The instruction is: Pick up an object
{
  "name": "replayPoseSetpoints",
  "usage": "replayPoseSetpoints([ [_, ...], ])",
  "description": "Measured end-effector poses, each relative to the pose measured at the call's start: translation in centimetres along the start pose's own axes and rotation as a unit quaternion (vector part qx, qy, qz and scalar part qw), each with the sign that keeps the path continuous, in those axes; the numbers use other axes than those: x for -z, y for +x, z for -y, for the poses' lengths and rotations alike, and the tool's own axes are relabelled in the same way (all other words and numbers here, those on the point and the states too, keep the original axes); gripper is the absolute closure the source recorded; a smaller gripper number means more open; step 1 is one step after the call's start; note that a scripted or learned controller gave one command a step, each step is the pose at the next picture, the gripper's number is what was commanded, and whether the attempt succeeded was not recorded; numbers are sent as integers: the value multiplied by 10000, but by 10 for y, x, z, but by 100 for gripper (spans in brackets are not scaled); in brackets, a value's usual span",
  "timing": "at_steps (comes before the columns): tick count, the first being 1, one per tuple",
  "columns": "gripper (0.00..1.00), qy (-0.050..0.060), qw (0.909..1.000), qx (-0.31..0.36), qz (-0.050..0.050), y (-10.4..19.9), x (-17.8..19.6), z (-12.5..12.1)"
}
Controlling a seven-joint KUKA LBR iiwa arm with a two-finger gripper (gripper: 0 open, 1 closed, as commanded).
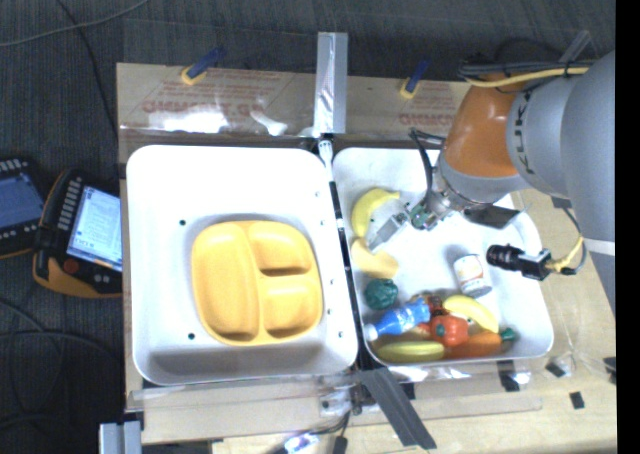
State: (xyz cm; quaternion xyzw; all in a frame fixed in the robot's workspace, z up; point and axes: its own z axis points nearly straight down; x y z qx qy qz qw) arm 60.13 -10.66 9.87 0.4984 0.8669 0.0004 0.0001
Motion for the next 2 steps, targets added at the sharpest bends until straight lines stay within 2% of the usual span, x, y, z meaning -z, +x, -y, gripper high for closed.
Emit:
replayPoseSetpoints([
  [1,0,-30,9996,283,26,-18,-9,-38],
  [2,0,-40,9958,-912,20,-41,-10,-13],
])
